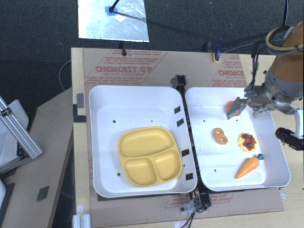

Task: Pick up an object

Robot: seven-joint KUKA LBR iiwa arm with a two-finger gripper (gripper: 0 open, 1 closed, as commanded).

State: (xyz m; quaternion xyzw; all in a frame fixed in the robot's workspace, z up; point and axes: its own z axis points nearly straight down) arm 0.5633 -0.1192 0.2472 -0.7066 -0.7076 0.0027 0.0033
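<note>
My gripper hangs over the back of the right bin, reaching in from the right. It is shut on a small red-orange object, which sits between the grey fingertips at the gripper's left end. Lying loose on the right bin's floor are a pretzel-shaped toy, a small round pastry with a red topping and an orange carrot with a green top.
The left bin holds a yellow divided plate. A black divider runs between the two bins. A black clamp juts over the right bin's right rim. Cables trail behind the arm.
</note>
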